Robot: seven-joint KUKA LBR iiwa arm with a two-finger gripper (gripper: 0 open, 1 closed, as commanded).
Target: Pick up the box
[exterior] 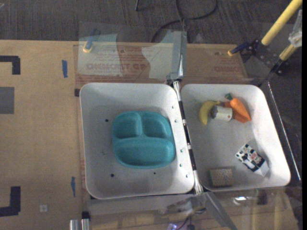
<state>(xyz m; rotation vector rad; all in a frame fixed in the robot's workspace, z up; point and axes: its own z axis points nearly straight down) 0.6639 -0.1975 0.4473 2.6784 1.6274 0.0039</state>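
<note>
The patterned box [251, 158] lies untouched at the lower right of the right bin [278, 143], so the pickup looks not yet begun; the pincer's state I cannot tell.

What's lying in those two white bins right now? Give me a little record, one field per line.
left bin: holds a teal divided tray, lying flat near the middle
right bin: holds five things
far side: a banana, a small grey can and a carrot, bunched together
near right: a small box with a black-and-white pattern, standing alone
near edge: a tan sponge, apart from the box
box status: not picked up yet
</note>
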